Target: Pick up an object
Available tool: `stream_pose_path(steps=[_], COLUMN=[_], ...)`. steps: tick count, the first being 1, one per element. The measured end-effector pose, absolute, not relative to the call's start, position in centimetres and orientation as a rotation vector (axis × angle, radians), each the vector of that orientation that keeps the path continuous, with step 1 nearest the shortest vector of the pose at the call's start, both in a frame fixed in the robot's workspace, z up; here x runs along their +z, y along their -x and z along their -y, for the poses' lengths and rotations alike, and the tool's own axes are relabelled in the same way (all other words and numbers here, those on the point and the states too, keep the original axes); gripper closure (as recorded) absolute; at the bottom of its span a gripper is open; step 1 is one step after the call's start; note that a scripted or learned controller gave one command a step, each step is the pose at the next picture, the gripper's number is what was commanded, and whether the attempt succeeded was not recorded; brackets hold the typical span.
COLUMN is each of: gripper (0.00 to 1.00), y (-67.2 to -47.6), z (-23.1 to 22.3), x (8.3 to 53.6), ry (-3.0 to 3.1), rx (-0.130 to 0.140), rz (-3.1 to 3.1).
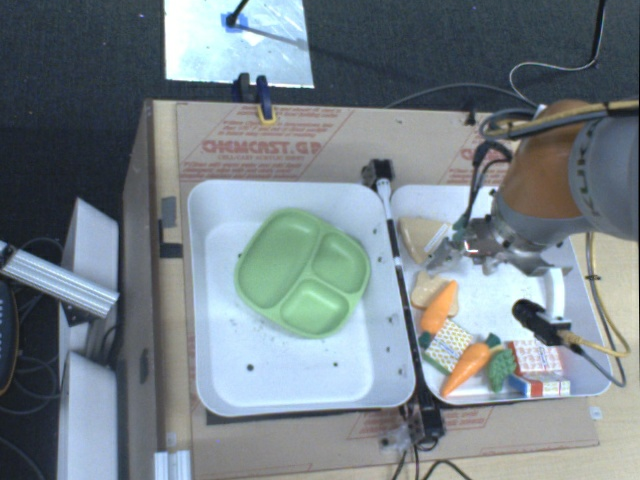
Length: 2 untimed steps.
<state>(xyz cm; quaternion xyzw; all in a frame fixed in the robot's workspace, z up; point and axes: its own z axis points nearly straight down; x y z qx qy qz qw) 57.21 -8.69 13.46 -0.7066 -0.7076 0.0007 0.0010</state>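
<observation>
Nearest to me on the camera view, the front corner of the right bin is crowded. A toy carrot lies there at a slant with its green top toward the right. A small patterned box sits just beside it on the left, and a red and white box just beside it on the right.

Further back along the bin's left wall, an orange piece touches a pale lump behind it. A beige wedge lies behind those, in the far left corner.

The tool is over the back half of this bin, on the arm that comes in from the right. It points toward the left wall. The beige wedge is just beside its tip on the far side, and the pale lump is near on the front side. I see nothing gripped in it. From this angle I cannot tell whether it is spread or pressed together.

The left bin holds a green divided plate with three compartments, lying flat near the middle. Both bins rest on the cardboard-covered desk.
</observation>
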Motion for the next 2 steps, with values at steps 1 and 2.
stream_pose_path(steps=[1, 2], gripper=[0.00, 1.00], y=[-48.6, -48.8], z=[10.3, 10.3], x=[8.4, 9.4], ry=[2.220, 2.222], rx=[0.001, -0.005], rz=[2.221, 2.226])
